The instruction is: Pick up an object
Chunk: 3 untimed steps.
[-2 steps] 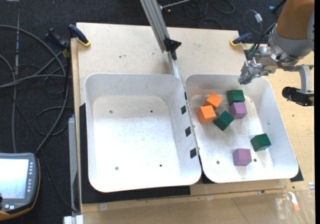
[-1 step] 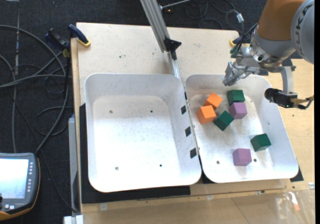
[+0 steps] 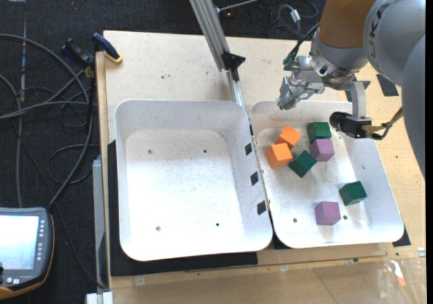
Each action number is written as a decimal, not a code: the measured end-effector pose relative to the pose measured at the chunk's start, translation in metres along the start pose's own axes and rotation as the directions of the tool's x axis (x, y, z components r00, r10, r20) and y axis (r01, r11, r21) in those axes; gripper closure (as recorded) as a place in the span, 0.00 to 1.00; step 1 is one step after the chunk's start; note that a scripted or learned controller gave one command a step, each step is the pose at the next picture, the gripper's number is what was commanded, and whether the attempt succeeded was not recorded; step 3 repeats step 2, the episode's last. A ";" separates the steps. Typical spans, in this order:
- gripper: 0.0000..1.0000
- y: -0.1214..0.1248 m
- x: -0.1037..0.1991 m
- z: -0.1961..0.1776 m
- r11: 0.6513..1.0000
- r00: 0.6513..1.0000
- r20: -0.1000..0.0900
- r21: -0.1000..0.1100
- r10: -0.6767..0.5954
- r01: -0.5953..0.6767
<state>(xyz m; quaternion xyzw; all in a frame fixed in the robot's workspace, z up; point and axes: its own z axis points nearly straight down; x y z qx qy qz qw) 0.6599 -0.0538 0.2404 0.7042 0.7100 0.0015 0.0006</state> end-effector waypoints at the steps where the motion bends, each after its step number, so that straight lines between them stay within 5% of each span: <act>1: 1.00 0.007 0.058 0.011 1.000 1.000 -0.001 0.003 0.000 0.000; 2: 1.00 0.012 0.104 0.004 1.000 1.000 0.000 0.000 0.001 -0.001; 3: 1.00 0.012 0.104 0.004 1.000 1.000 0.000 0.000 0.001 -0.001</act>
